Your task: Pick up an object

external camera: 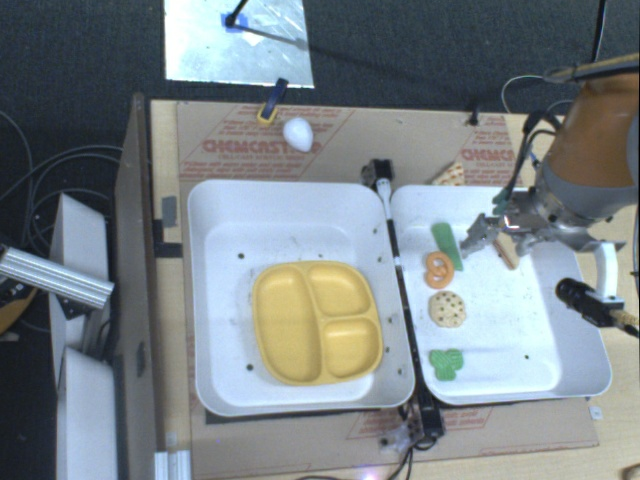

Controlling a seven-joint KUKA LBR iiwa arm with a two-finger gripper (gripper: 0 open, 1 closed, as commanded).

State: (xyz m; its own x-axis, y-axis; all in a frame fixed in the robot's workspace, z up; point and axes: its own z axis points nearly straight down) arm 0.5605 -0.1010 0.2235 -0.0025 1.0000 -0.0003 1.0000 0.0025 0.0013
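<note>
The claw (492, 240) was spread apart, holding nothing. The green stick (445, 245) lay just beside it, toward the yellow plate (316, 321).

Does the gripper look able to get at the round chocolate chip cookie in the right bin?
Probably yes: the round chocolate chip cookie lies uncovered on the bin floor, apart from the orange pretzel, and the gripper is nearby.

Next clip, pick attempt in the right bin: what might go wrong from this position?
The hand hovers beside the green stick, which lies right against the orange pretzel ring. A descent here may nudge both or catch two at once. The cookie just below could also get pushed. The stick lies flat on the right bin, so the grasp may slip.
</note>
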